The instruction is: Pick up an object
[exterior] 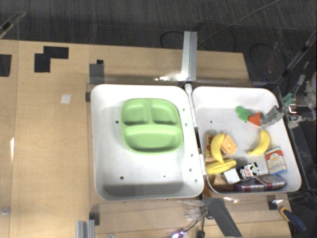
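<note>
The hand (274,114) is reaching in from the right edge of the frame, hanging over the upper right part of the right bin (218,100). Whether it is released or clenched cannot be told. Just to its left, a carrot toy (249,115) with a green top is lying on the bin floor, its orange tip nearly touching the hand. A banana (262,143) is lying just below. A green divided plate (150,125) is sitting in the left bin (106,148).
</note>
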Tool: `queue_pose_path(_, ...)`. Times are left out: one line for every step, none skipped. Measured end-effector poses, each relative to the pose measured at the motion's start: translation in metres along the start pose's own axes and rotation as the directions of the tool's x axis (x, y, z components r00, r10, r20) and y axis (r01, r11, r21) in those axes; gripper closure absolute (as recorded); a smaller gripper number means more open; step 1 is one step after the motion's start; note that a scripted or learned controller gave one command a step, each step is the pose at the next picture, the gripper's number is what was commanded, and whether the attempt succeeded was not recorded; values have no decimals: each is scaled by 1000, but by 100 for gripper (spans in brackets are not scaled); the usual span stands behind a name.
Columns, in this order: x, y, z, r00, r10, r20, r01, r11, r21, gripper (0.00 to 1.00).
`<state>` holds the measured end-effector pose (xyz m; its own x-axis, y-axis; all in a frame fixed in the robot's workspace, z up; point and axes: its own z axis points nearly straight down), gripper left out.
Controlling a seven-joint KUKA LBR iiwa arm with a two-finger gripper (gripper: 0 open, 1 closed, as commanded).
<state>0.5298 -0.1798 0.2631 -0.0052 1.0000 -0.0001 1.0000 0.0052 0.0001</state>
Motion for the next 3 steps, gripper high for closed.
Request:
queue_pose_path(49,15,62,996,93,-1,-93,996,1,0)
queue_pose_path(67,80,171,998,-57,0,57,998,-2,0)
queue_pose_path(82,28,173,997,-71,3,71,997,-17,0)
